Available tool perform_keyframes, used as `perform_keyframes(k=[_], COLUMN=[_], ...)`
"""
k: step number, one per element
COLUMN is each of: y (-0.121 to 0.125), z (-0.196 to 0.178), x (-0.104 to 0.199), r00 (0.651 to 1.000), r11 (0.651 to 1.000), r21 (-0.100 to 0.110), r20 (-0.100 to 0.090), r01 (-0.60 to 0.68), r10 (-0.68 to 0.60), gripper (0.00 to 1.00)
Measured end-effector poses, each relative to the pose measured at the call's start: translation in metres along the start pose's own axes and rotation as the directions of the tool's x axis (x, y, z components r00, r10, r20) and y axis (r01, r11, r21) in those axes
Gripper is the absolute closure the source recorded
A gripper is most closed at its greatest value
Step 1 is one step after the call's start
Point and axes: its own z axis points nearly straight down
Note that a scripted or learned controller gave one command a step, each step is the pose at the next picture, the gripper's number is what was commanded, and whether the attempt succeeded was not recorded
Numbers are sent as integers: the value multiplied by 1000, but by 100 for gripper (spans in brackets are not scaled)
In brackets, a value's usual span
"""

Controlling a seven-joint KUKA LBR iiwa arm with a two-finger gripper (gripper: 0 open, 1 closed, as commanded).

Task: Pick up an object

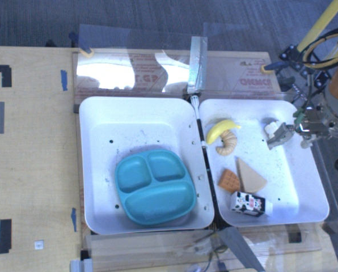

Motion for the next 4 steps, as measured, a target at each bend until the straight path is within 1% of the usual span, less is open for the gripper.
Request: perform_keyframes(k=[1, 2, 3, 4], y=[-45, 10, 12, -2], z=[146, 160, 149, 52], x=[42, 49, 51, 110], r00=[997, 990, 990, 986], r11=[997, 990, 990, 986], r21=[-2, -18, -25, -7], r20=[0, 0, -3, -2], r01=[-74, -142, -142, -167], r10=[74, 142, 142, 167], gripper=[0, 0, 100, 100])
